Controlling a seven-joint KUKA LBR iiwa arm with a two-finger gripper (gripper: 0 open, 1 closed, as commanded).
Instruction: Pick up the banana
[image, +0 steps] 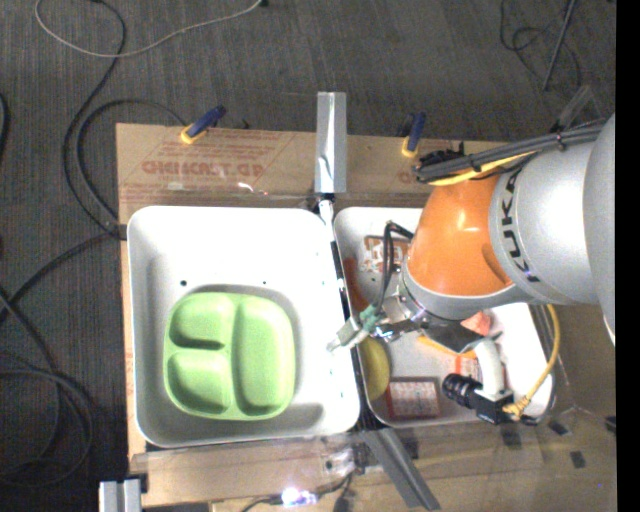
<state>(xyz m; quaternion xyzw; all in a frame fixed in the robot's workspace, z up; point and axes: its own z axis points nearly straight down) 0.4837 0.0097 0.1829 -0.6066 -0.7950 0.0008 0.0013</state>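
The banana (376, 366) lies upright along the left wall of the right bin (530, 330), toward the bin's 7 o'clock corner, its upper end under the gripper (366, 325). At the banana's 4 o'clock, just beside it, lies one flat printed box (413, 398); at its 12 o'clock, a second printed pack (374, 256), half hidden by the arm (470, 250). At 9 o'clock, in the left bin (150, 250), sits one green divided plate (232, 352). The gripper hovers at the banana's top; whether it is open or closed, or touching, cannot be told.
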